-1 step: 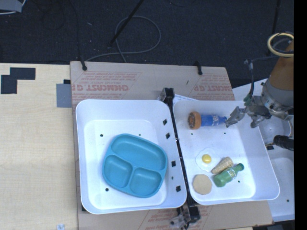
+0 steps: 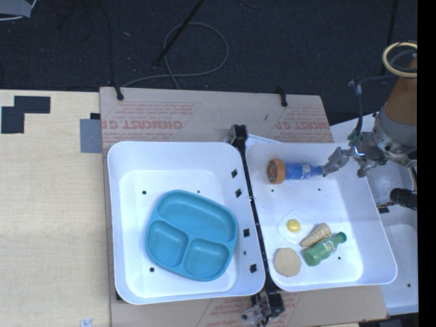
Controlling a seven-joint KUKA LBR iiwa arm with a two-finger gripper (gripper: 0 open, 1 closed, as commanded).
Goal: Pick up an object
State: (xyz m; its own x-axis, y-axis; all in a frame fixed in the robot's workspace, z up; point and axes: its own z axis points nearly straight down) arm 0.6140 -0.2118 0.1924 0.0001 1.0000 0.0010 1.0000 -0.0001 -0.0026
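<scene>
White twin bins (image 2: 119, 182) on cardboard sheet (image 2: 204, 118), dark cabled floor (image 2: 204, 33) behind, end effector (image 2: 335, 161) grip state unclear

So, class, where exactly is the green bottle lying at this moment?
The green bottle lies in the right bin, near its front edge, touching the corn cob on its left and just right of the tan round cookie.

Both bins (image 2: 122, 162) are plain white, and the left one carries a sky-blue divided plate (image 2: 191, 235). In the right bin I see a blue-handled toy with a brown-orange head (image 2: 276, 171), a white fried egg with a yellow yolk (image 2: 293, 227), a green bottle (image 2: 323, 248), a tan disc (image 2: 287, 261) and a cream corn piece (image 2: 315, 235). The worktop (image 2: 48, 203) is pale wood with dark squares.
</scene>
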